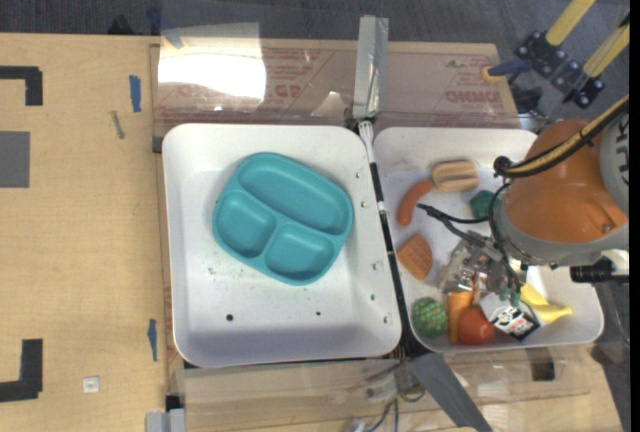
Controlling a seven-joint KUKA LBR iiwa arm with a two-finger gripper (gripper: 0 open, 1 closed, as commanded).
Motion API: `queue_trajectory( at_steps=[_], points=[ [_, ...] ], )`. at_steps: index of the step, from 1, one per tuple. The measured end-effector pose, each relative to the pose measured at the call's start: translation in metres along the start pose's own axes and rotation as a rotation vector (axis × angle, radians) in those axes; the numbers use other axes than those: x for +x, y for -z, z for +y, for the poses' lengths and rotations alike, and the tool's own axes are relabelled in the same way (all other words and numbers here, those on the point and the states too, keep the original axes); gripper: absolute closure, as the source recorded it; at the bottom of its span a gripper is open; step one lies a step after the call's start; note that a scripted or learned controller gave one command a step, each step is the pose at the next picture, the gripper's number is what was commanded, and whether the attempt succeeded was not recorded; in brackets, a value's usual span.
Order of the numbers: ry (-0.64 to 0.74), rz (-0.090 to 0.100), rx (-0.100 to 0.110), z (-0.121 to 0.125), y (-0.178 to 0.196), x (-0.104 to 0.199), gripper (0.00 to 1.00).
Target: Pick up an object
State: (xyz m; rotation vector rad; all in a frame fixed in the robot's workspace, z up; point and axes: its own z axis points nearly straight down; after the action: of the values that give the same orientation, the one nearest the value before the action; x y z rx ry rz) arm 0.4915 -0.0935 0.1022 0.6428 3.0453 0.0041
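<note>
Nearest the camera, down at the front edge of the right bin (pixel 590 325): a green bumpy ball-shaped thing (pixel 431 316), a red tomato-looking piece (pixel 474 328), an orange carrot-like piece (pixel 459 303) standing just above it, plus a yellow banana-ish bit (pixel 543 305) off to the right next to a small black-and-white item (pixel 512 321). Hovering right over that pile, the pincer (pixel 476 265), hanging off the grey arm (pixel 560 210) with its big orange band, reaching in from the right. Can't tell if the pincer is open or closed, too much metal clutter and wiring around it, and can't make out anything actually gripped. Further back in the same bin: a hot dog bun (pixel 455 174) near the rear wall, an orange sausage shape (pixel 412 201) curving just below and left of it, a wedge-shaped orange slice (pixel 415 256) near the left wall, and a bit of teal (pixel 484 203) poking out beside the arm. Over in the left bin (pixel 190 220): just a teal divided plate (pixel 284 217) with three compartments, sitting flat and a little rotated. Both bins side by side on the light wood tabletop (pixel 70 250), touching along the middle.
</note>
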Motion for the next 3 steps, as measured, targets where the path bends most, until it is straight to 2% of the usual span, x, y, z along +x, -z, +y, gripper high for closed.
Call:
queue_trajectory(
  at_steps=[1, 2, 3],
  points=[
    [0.271, 0.023, 0.003, -0.001, -0.004, 0.01, 1.0],
    [-0.438, 0.017, 0.011, 0.02, 0.052, -0.148, 1.0],
    [-0.438, 0.019, 0.013, 0.02, 0.051, -0.147, 0.0]
  ],
)
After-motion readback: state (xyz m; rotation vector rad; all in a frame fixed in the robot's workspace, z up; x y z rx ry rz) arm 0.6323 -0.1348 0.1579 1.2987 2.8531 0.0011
